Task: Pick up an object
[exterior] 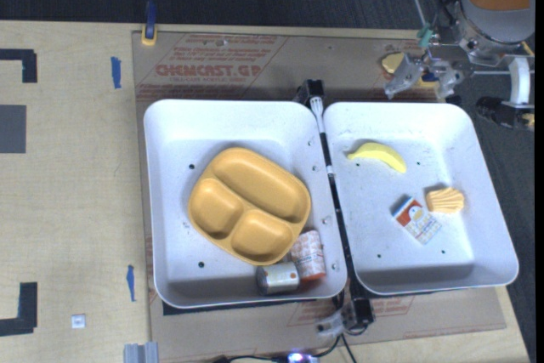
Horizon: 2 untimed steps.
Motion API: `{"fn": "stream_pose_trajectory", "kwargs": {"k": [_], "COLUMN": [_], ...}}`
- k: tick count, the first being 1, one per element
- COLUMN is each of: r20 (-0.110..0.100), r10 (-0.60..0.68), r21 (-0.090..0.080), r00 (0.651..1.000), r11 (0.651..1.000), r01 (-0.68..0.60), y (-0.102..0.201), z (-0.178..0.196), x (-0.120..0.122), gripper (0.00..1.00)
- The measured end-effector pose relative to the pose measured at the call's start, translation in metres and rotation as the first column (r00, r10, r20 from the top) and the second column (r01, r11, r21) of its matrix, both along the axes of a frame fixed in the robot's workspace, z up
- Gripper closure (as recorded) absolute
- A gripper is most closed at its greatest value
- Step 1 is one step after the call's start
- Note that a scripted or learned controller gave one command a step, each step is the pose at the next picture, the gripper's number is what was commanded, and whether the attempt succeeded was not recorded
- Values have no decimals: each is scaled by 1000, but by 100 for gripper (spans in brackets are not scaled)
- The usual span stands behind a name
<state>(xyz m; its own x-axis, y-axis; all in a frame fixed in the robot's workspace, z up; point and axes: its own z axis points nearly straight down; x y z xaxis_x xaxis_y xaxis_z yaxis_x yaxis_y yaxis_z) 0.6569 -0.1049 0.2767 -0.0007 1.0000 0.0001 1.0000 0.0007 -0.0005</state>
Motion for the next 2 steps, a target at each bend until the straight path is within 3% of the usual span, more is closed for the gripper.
{"fn": "stream_pose_trajectory", "kwargs": {"k": [1,2], "r20": [-2,2], "r10": [-1,-2], "r21": [0,0], "r00": [1000,1000], "r11": [1000,1000], "r01": [1,2], "y": [3,5], "z": [-148,-191], "x": [-12,-79], "gripper": [0,0]}}
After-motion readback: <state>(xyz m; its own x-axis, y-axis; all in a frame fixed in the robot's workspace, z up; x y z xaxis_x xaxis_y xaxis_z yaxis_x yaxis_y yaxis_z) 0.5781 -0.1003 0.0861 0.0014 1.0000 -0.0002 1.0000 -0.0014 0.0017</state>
